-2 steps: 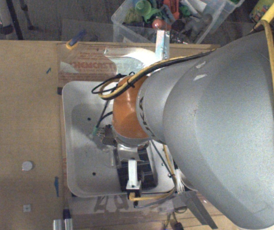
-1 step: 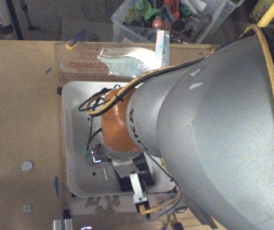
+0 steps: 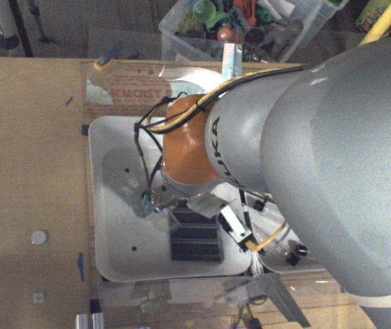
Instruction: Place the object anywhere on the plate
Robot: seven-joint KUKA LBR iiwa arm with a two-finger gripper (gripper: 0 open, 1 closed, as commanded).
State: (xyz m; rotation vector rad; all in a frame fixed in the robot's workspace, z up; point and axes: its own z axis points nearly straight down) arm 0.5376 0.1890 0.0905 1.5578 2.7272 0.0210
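Grey arm (image 3: 318,163) with orange band (image 3: 185,146); white bin (image 3: 109,204); black ribbed block (image 3: 195,235); tan bench (image 3: 24,184)
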